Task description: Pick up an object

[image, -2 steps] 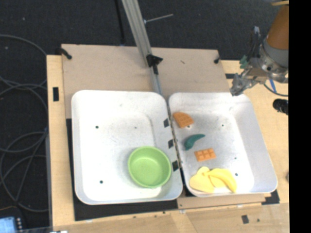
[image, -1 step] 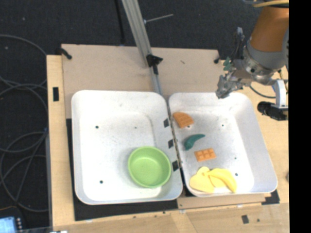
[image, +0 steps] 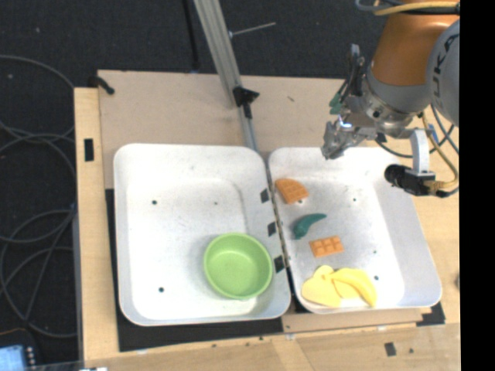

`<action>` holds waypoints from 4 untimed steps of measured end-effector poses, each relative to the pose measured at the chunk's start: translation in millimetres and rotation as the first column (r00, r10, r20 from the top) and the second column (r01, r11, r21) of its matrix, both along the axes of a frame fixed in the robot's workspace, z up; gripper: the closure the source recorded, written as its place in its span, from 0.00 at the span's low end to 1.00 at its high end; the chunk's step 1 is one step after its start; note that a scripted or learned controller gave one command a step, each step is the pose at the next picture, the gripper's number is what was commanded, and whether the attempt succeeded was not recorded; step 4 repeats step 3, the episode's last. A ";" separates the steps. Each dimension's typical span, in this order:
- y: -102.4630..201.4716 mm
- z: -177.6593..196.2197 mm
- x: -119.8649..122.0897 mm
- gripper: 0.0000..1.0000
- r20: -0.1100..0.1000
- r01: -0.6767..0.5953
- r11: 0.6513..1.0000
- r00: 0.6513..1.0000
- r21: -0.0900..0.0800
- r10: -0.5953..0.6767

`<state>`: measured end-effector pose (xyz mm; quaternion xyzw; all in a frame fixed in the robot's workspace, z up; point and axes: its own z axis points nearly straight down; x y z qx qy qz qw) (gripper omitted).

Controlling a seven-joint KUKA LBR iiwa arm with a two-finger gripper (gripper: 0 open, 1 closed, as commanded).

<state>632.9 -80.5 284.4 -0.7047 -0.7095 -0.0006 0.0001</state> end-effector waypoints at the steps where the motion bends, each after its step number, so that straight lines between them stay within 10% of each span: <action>1: 47.3 -0.4 -6.4 1.00 -0.001 0.000 1.000 1.000 0.000 0.000; 3: 145.5 -19.4 -38.1 1.00 -0.002 0.001 1.000 1.000 -0.001 -0.001; 4: 145.5 -19.4 -38.1 1.00 -0.002 0.001 1.000 1.000 -0.001 -0.001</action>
